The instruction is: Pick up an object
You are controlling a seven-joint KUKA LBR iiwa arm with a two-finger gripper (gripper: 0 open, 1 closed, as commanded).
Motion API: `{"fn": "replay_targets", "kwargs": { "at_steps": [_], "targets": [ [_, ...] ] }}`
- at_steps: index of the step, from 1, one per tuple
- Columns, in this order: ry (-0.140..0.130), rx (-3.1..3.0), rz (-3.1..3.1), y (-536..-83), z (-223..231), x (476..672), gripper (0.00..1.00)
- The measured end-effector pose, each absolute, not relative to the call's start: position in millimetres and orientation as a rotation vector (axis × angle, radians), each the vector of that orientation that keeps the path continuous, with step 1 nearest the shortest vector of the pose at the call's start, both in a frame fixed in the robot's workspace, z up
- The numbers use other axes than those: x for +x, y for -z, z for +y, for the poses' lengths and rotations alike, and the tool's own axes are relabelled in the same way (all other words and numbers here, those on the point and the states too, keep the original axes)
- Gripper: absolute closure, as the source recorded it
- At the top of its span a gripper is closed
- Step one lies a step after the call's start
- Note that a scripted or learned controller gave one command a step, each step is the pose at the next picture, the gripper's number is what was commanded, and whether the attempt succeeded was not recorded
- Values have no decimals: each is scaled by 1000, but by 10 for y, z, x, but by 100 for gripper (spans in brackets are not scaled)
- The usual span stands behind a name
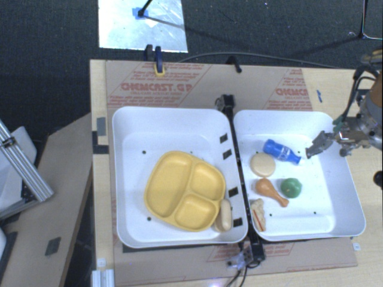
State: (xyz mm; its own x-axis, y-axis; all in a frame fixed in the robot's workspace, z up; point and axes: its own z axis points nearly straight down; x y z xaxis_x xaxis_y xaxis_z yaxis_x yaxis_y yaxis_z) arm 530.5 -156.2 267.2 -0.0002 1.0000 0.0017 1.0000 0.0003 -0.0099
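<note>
The right bin [344, 217] holds a blue bottle [281, 151] lying on its side, a beige round piece [263, 164], an orange drumstick [272, 191], a green ball [291, 187] and a striped sandwich piece [258, 214] at the front left corner. My gripper [330, 147] hovers over the right side of this bin, to the right of the blue bottle. Its fingers are spread open, with nothing between them. One dark fingertip [315, 148] points toward the bottle without touching it.
The left bin [128, 160] contains a yellow divided tray [185, 190] and a tan bread roll [224, 215] beside the tray's front right corner. A black divider [234, 166] runs between the bins. The arm's wrist [371, 124] comes in from the right.
</note>
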Motion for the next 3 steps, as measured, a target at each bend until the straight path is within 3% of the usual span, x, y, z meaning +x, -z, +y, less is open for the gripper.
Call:
{"fn": "replay_targets", "kwargs": {
  "at_steps": [1,3],
  "targets": [
    [2,-2219,-2226,-2736,-1557,5326,0],
    [-1,-2218,-2222,-1587,-1465,5404,0]
  ]
}}
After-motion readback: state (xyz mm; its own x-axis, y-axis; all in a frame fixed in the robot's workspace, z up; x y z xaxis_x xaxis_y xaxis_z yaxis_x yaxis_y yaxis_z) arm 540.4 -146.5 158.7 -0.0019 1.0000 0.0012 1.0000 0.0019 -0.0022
